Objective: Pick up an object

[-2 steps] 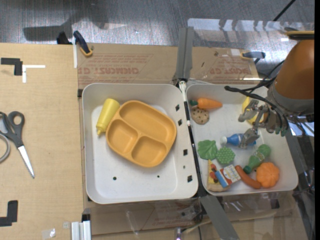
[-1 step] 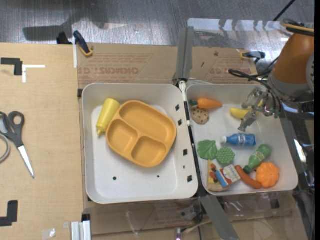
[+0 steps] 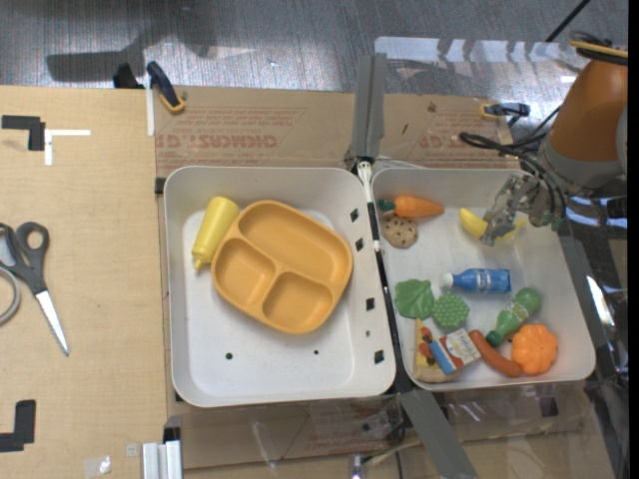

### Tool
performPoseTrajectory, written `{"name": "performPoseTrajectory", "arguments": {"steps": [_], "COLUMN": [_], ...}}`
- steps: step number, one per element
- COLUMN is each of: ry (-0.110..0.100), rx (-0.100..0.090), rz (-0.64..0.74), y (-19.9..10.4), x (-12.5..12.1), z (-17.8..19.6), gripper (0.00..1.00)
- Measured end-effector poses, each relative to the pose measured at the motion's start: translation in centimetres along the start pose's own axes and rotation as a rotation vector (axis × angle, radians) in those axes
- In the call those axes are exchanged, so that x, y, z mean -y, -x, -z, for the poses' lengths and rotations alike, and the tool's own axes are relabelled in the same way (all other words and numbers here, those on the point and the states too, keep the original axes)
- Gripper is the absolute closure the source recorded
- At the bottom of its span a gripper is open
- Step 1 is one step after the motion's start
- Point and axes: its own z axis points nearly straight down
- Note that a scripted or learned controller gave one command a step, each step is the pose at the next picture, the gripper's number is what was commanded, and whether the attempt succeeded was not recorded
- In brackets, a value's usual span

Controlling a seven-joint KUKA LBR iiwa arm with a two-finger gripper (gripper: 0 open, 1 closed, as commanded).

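Note:
My gripper (image 3: 502,220) is low in the right bin (image 3: 574,267), near its back right part, with the orange-banded wrist above it at the right. It sits right over a small yellow piece (image 3: 471,222), like a banana, whose left end pokes out beside it. Whether the piece is gripped is not visible. Other items in this bin are a carrot (image 3: 417,207), a cookie (image 3: 401,232), a blue bottle (image 3: 479,281), green leaves (image 3: 413,296), a green bottle (image 3: 514,313), an orange pumpkin (image 3: 533,347), a red sausage (image 3: 494,355) and a printed packet (image 3: 445,352).
The left bin (image 3: 190,357) holds an orange divided tray (image 3: 277,265) and a yellow bottle (image 3: 213,230) leaning at its left. Scissors (image 3: 35,277) lie on the cardboard at the far left. Cables hang near the arm at the back right.

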Motion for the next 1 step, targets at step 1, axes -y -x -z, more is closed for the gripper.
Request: {"name": "performPoseTrajectory", "arguments": {"steps": [1], "ry": [0.000], "rx": [-0.010], "rz": [-0.008], "y": [-2.97], "x": [-5.69], "z": [10.08], "gripper": [1.00]}}
